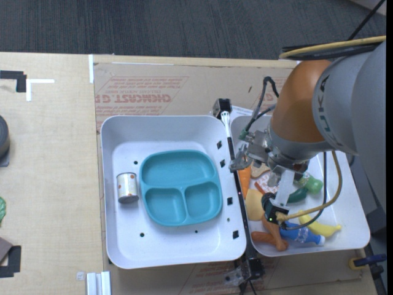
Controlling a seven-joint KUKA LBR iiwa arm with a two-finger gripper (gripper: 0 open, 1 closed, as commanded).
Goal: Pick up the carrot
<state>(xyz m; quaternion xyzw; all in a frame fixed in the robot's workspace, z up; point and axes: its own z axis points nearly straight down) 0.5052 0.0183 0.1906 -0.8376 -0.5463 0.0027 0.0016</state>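
The orange carrot (244,180) lies in the right bin (356,211), tight against its left wall, and its upper end is hidden under the gripper. My gripper (241,161) hangs right over that upper end, low in the bin, with the grey and orange wrist above it covering the bin's middle. From this angle I cannot make out whether anything is gripped.
Around the carrot lie a yellow piece (253,199), a green toy (305,188), a yellow banana (323,229), a blue bottle (299,235) and an orange-brown piece (271,239). The left bin (116,226) holds a teal divided plate (181,186) and a small can (127,187).
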